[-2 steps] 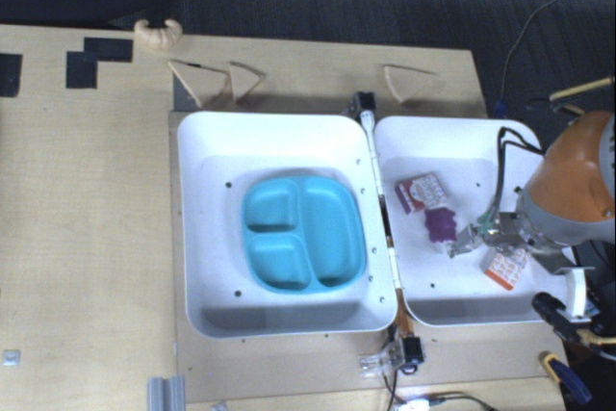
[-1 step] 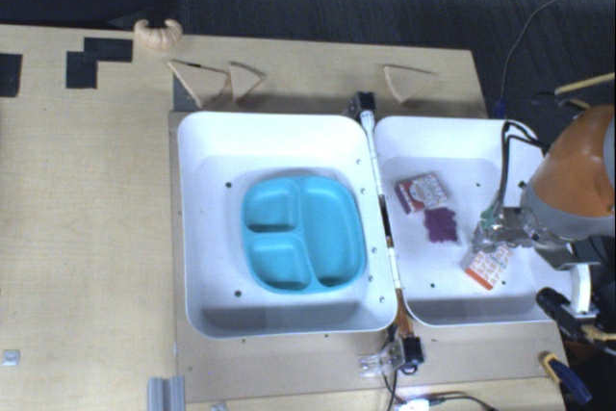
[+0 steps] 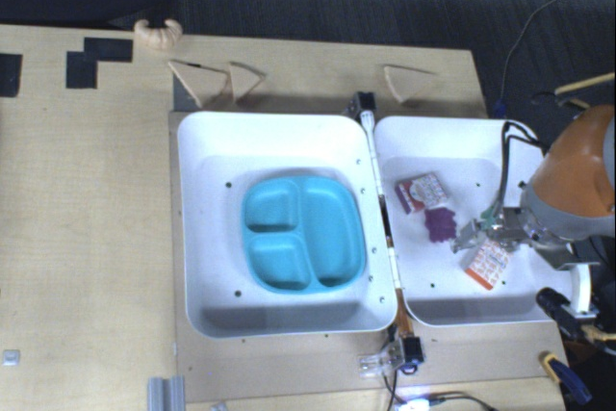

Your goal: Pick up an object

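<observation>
Reaching in from the right, I hang over the right-hand bin [image 3: 423, 135] with my gripper [image 3: 478, 233] low above its floor, the orange band of my arm [image 3: 580, 170] bulking behind it over the bin's right rim. Whether my jaws are spread or pressed together I cannot tell; the metal parts there blur into one another, and I see nothing clearly pinched between them.

Three things lie close around me. Just below my tip, on the side nearer the camera, sits a small packet [image 3: 487, 264] with a white face and an orange-red end, tilted on the bin floor; it may be touching me, but I cannot say for sure. Just to the left of my tip lies a small purple object [image 3: 440, 224], soft-edged and dark, near but apart. Beyond that, farther left and toward the back wall, rests a red and white packet [image 3: 421, 192], lying flat and slanted.

Well off to my left, across the divider between the bins, the left-hand bin [image 3: 207, 168] holds a blue compartment tray [image 3: 303, 232], with its three wells facing up.
</observation>
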`<state>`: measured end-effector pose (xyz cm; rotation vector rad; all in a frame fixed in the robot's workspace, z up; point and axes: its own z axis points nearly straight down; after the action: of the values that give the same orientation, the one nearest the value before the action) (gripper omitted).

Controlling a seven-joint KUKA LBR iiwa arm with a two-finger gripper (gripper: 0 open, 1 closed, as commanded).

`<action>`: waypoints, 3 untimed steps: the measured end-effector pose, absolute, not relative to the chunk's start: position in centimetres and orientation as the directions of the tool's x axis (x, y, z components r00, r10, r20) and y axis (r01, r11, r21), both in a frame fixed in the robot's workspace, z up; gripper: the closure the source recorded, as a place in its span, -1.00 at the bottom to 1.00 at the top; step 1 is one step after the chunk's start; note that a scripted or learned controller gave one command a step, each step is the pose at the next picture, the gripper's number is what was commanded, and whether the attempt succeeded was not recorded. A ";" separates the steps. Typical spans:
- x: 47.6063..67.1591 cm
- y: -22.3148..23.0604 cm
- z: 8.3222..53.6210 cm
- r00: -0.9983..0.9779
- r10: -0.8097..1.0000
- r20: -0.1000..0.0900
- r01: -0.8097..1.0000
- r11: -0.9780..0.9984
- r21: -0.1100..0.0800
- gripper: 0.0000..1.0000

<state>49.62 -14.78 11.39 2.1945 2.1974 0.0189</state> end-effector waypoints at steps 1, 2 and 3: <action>49.8 -14.7 12.5 -0.003 1.000 -0.017 0.999 0.004 0.038 1.00; 49.8 -14.7 12.5 -0.003 1.000 -0.017 0.999 0.004 0.038 -1.00; 49.2 -13.8 9.0 0.002 1.000 -0.013 1.000 -0.001 0.021 -1.00</action>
<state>49.18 -13.80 9.01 2.2059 2.2028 0.0093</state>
